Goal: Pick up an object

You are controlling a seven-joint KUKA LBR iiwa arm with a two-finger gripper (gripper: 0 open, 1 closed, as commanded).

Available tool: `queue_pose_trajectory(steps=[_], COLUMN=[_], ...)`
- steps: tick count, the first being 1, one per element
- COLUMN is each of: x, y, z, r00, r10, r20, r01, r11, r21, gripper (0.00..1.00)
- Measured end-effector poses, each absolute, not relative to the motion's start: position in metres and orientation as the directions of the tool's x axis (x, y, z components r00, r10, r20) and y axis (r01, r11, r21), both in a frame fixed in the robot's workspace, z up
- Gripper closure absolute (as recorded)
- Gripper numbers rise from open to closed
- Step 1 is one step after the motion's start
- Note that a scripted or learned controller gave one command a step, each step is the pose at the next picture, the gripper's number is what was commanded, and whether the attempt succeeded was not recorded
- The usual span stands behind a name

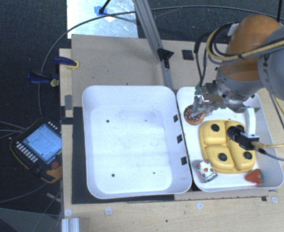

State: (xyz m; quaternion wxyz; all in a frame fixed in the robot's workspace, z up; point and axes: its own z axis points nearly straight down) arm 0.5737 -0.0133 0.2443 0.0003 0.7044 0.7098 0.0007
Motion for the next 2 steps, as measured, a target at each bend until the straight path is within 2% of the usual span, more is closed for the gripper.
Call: queue_pose_trajectory(steps=[2], x=[0.556], y=[0.081], z=[0.248], r00=[-0.007], r10=[1.000], r20=[0.001], r01=[1.000], r11=[0.007], r21=[0.000], gripper=[1.00])
